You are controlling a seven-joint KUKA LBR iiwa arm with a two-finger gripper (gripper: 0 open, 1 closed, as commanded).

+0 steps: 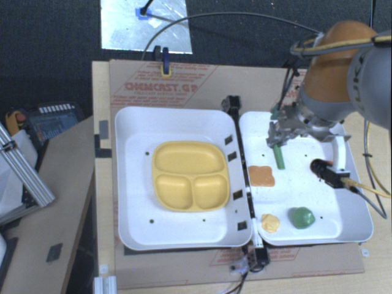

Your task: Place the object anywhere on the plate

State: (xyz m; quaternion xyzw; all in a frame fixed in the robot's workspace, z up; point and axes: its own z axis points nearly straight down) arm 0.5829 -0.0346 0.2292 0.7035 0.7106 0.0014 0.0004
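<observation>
We see a yellow three-compartment plate (190, 175) lying flat at the left bin's centre. A slim green stick (279, 157) stands tilted near the right bin's far-left corner.

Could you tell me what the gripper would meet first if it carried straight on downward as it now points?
Probably the green stick just beneath the gripper, though depth is unclear.

Yellow plate (190, 175), white bins (131, 164), green stick (279, 157), orange slab (261, 176).
</observation>
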